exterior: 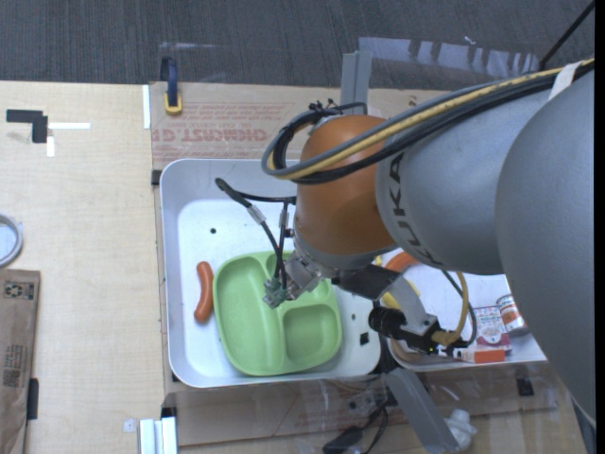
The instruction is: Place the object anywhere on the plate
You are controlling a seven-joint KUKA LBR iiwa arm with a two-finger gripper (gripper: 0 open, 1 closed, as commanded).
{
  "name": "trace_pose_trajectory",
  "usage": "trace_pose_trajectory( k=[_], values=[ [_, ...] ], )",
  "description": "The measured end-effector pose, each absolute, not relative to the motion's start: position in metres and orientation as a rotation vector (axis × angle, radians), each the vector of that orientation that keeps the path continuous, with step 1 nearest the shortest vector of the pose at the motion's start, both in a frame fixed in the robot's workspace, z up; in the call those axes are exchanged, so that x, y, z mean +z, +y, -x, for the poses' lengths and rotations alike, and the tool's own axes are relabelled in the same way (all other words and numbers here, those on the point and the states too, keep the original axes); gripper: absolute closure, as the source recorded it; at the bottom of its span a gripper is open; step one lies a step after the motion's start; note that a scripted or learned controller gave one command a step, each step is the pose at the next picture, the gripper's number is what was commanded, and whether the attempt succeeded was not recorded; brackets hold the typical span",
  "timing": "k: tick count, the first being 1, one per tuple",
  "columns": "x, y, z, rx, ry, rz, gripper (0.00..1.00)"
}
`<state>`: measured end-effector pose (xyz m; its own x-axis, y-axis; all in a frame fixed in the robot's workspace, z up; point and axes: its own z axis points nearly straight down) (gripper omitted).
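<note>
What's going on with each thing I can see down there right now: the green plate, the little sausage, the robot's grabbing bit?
Green plate: lying flat in the white bin, two compartments, nothing resting in them.
Sausage: lying on the bin floor just left of the plate, not on it.
End effector: hanging over the plate's middle, away from the sausage; nothing visible in its grip.
Arm: stretched in from the right, covering much of the second bin.

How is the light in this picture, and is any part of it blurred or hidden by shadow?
Camera view: the light is even and soft, the white bin bright without hard glare; the green plate and the orange sausage are sharp; the arm, close to the lens, looks large and slightly soft; the hand is small and dark, hard to read.
</note>
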<state>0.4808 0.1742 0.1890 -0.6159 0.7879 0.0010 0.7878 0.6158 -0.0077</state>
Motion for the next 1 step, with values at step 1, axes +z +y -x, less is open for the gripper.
trace_pose_trajectory(
  k=[1],
  values=[
    [0.2565,0.1712,-0.4982,0.008,-2.972,1.007,1.0]
  ],
)
